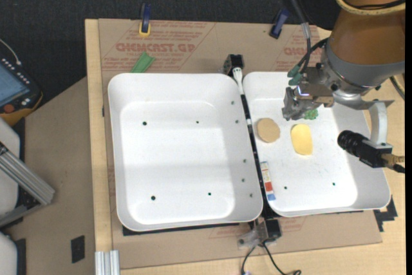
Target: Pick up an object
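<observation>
In the right bin [347, 193] lie a round tan disc [268, 131] and a yellow oval piece [302, 140], side by side near the bin's middle. A small green object [312, 114] peeks out just under the gripper. My gripper [296, 109] hangs over the upper part of the right bin, just above and behind the two pieces, a little right of the disc. The wrist and orange band [373, 3] loom above it at the upper right.
The left bin [174, 203] lies beside the right one, split by a black divider [248, 132]. A black cylindrical part [360, 146] sticks in over the right bin's right side. Blue clamps [145, 19] and a green tag [141, 62] sit on the cardboard behind.
</observation>
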Controlling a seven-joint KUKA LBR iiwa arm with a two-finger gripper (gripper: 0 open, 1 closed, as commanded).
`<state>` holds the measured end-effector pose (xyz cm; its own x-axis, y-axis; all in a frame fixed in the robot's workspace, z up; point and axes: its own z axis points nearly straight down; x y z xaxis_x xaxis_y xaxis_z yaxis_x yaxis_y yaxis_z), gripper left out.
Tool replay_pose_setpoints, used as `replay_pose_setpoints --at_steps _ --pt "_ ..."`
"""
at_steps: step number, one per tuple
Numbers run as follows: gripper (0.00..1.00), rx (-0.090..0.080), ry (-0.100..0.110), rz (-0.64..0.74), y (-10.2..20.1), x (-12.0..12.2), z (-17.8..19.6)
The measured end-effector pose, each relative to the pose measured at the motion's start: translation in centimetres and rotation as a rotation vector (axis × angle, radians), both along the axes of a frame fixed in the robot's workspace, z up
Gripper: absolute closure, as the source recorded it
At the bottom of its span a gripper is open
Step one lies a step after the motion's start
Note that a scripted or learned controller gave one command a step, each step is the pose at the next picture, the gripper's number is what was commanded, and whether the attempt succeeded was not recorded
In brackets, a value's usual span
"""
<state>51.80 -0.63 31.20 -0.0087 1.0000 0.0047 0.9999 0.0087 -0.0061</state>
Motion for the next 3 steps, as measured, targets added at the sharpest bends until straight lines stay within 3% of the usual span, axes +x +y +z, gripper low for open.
replay_pose_setpoints --at_steps 1,2,3 --pt "1.00 -0.002 -0.001 -0.001 6.4 -2.5 -1.0" --pt "1.00 -0.001 -0.012 0.000 12.7 -3.9 4.2" --pt "1.00 -0.003 -0.017 -0.009 10.1 -3.8 12.6"
